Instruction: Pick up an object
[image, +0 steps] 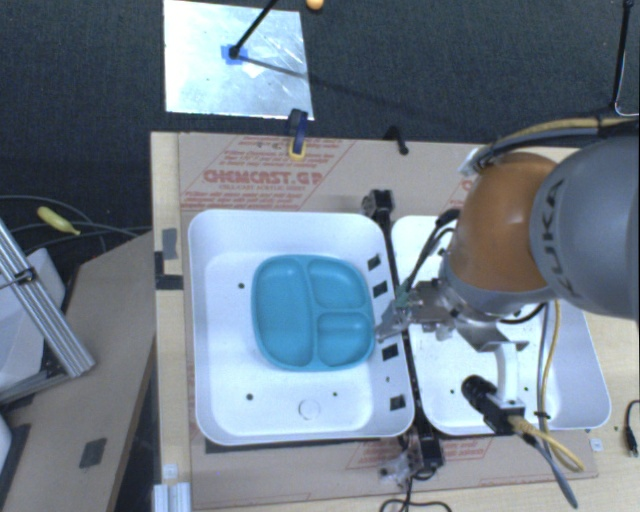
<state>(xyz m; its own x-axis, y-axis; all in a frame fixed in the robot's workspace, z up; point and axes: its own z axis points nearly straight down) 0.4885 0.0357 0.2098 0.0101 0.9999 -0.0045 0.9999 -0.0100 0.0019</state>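
You are looking at red print reading "CHEMCAST GP" on the brown protective paper sheet (262, 172) that is lying under the bins, repeated upside down along its near edge; the smaller lines are too blurred to read. You are also seeing part of white "KUKA" lettering running down the grey arm casing (590, 240) at the right.

The blue three-compartment plastic tray (310, 312) is sitting flat in the middle of the left white bin (235, 405), its right edge close to the bin's right wall. The arm's orange band (497, 235) is hanging over the right white bin (580, 395) and covering much of it. The jaws (390, 320) are sitting at the seam between the two bins, just beside the tray's right edge; you cannot tell whether they are released or clenched, and nothing is showing between them.

Black clips are lining the seam. A yellow and black cable (545, 350) is looping down off the wrist across the right bin. A shiny metal plate (238, 58) is lying on the dark carpet behind the tabletop, with a blue tape patch on it. A yellow and blue clamp (297, 135) is sitting at the far edge of the paper sheet. Aluminium framing (40, 320) is standing at the left.
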